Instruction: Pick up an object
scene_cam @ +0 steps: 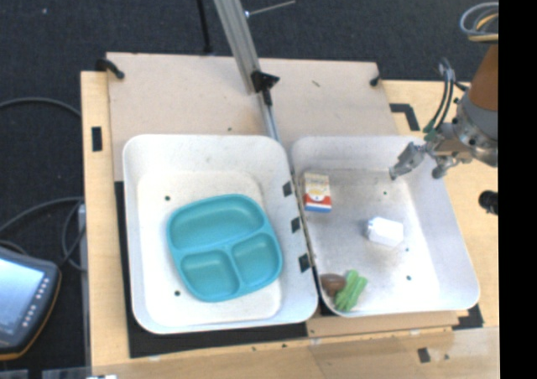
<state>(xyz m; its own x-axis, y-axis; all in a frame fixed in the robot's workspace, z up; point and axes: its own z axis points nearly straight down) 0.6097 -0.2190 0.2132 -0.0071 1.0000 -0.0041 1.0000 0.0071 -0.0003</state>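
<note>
Hand [422, 161] open over right bin [445, 226], small carton [317, 192] print unreadable

Two white bins sit side by side on a tan bench [201, 92]. The left bin [143, 159] holds a teal divided tray [224, 246]. In the right bin [445, 260], a small box [317, 192] lies near the wall shared with the left bin. A white block [385, 231] rests near the right bin's middle. A green object [351, 291] and a brown object [333, 284] touch at its near left corner. The gripper [419, 163] hangs over the right bin's far right edge, fingers spread, holding nothing.
</note>
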